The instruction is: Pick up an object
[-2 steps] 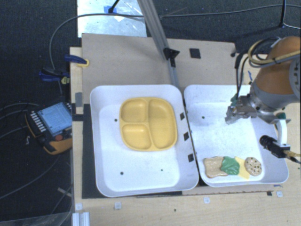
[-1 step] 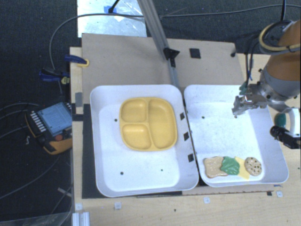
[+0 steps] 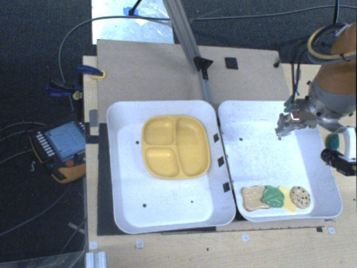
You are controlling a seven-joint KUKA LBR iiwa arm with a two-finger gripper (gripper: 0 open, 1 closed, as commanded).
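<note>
Cookie [image 3: 300, 196], green piece [image 3: 273, 196] and toast [image 3: 254, 198] lined up along right bin [image 3: 254, 149] near edge, for picking. Gripper [image 3: 284, 127] well apart above, nothing visibly held; closure unclear.

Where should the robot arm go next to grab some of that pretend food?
Probably toward the bin's near edge, then down. The end effector hangs over bare floor in the right white bin, holding nothing visible, while the tan toast-shaped toy, green leafy toy and round chip cookie toy lie there.
</note>
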